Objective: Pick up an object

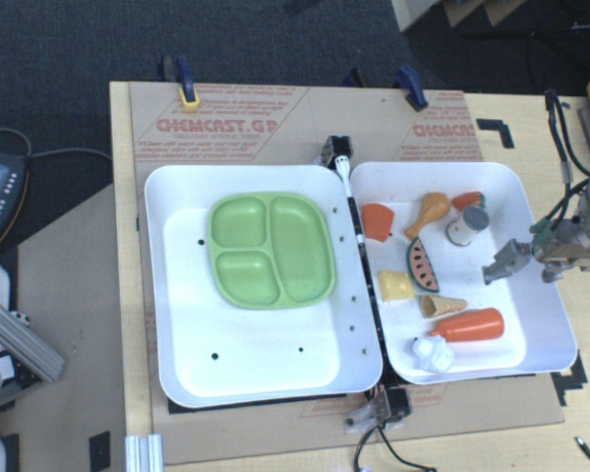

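Two white bins sit side by side on the counter (275,131). Left bin (177,362) holds a green divided plate (271,249). Right bin (546,337) holds toy food: a red pepper (472,325), watermelon slice (422,265), drumstick (428,211), cheese wedge (394,285). At the right bin's right wall hangs the hand (506,262), grasping nothing; whether it is released or clenched cannot be told

The desk (275,116) carries two shallow white bins. The left bin (177,362) contains a green three-compartment plastic tray (272,250). The right bin (511,190) contains assorted toy food, including a red cylindrical piece (472,325). The gripper (501,264) is above the right bin's right side.
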